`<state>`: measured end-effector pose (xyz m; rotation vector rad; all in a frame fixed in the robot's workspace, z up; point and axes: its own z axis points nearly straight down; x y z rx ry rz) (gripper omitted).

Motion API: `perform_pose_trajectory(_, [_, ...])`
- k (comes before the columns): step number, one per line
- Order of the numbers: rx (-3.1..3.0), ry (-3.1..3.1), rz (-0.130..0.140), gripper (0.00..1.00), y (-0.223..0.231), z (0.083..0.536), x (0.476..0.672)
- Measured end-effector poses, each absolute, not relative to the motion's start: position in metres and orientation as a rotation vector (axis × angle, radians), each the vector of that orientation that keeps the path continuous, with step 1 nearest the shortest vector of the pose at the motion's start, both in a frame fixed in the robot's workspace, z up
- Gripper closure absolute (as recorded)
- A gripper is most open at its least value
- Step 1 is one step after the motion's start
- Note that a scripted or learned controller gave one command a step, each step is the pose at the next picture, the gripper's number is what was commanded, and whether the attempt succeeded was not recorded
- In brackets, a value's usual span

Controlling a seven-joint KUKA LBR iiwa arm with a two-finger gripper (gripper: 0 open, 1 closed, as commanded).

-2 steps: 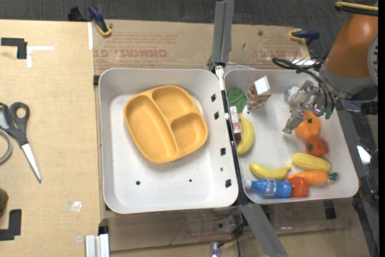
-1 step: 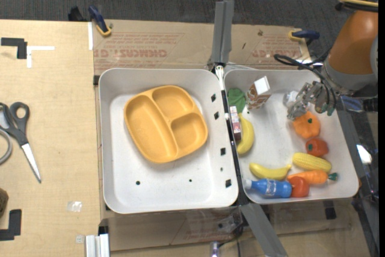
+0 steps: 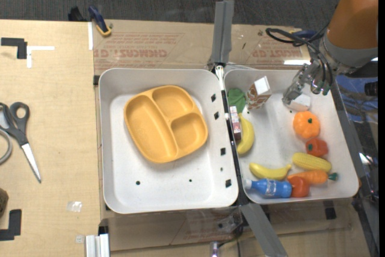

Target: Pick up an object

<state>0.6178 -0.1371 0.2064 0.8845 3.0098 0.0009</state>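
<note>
My gripper [image 3: 302,92] hangs over the far right part of the right bin [image 3: 346,147], just above and behind an orange toy fruit [image 3: 307,124]. A small brown and white carton [image 3: 258,93] lies to the gripper's left. Below the orange fruit lie a red tomato [image 3: 317,147], a yellow corn cob [image 3: 311,162] and a carrot [image 3: 317,177]. Along the near wall sit a blue bottle [image 3: 269,188] and a banana [image 3: 269,171]. Another banana [image 3: 245,135] and a green toy [image 3: 236,98] lie by the left wall. I see nothing held.
The left bin [image 3: 114,177] holds a yellow divided plate [image 3: 166,123]. Scissors [image 3: 21,135] lie on the wooden bench at the far left. The arm's orange band [image 3: 358,15] and cables [image 3: 295,38] hang over the right bin's far right corner.
</note>
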Motion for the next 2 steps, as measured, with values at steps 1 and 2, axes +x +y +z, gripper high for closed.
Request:
perform_pose_trajectory(1, [0.404,3.115,0.000,1.00,-0.1311,0.1111,0.5536])
perform_pose_trajectory(2, [0.403,3.114,0.001,0.00,-0.1311,0.1113,0.5537])
